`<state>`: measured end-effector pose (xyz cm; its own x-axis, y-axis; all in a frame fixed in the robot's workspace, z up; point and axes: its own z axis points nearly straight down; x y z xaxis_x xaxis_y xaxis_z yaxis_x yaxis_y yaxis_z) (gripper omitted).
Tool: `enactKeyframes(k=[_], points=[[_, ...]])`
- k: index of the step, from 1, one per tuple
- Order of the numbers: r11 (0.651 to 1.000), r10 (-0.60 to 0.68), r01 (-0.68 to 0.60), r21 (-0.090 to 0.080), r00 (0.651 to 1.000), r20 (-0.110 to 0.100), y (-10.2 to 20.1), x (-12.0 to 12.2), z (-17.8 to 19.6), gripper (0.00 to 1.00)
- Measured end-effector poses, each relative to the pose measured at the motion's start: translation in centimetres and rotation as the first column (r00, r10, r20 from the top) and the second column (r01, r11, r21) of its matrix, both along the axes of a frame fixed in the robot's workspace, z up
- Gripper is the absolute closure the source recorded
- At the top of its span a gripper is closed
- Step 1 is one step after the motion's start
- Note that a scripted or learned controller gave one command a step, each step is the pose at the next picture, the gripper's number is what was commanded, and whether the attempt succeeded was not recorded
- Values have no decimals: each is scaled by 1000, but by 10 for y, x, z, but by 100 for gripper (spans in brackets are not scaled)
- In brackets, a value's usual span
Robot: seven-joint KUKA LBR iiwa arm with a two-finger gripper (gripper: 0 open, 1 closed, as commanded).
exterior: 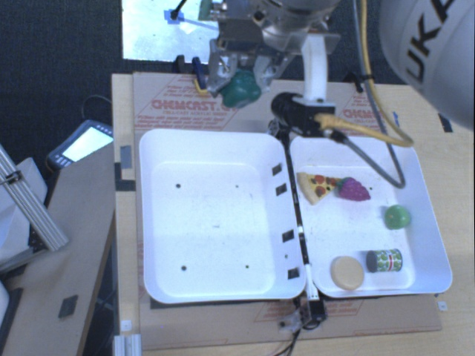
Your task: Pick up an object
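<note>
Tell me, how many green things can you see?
3. A dark green lumpy toy sits between the fingers of the gripper, above the bins. A small green ball and a green-topped little can lie in the right white bin.

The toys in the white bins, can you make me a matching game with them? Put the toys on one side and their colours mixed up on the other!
Toys:
1. pizza slice
2. grapes
3. ball
4. round cookie

Colours:
A. green
B. tan
C. purple
D. yellow with red spots

Right pairs: 1-D, 2-C, 3-A, 4-B. All four lie in the right bin.
</note>
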<state>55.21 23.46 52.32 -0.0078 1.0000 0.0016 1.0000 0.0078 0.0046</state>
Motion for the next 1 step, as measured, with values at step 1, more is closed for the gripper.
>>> enactKeyframes(k=[1], points=[[1000, 1, -1, 0, 1000, -1, 0, 0, 0, 0]])
